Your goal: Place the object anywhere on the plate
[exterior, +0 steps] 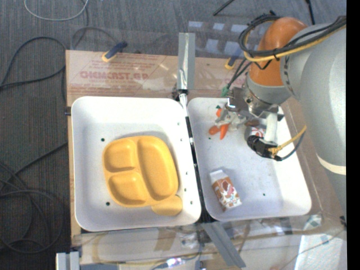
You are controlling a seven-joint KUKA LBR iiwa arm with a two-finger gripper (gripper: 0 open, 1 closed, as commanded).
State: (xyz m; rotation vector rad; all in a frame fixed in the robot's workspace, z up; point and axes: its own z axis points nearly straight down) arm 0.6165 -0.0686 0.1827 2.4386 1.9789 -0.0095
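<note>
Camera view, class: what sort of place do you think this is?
Probably a robotics lab test bench. A grey robot arm reaches over two white bins, one holding a yellow sectioned plate, and loose cables trail across carpet.

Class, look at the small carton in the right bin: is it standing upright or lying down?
Lying down. The small carton rests flat on the right bin's floor, its printed face turned up toward the camera.
</note>
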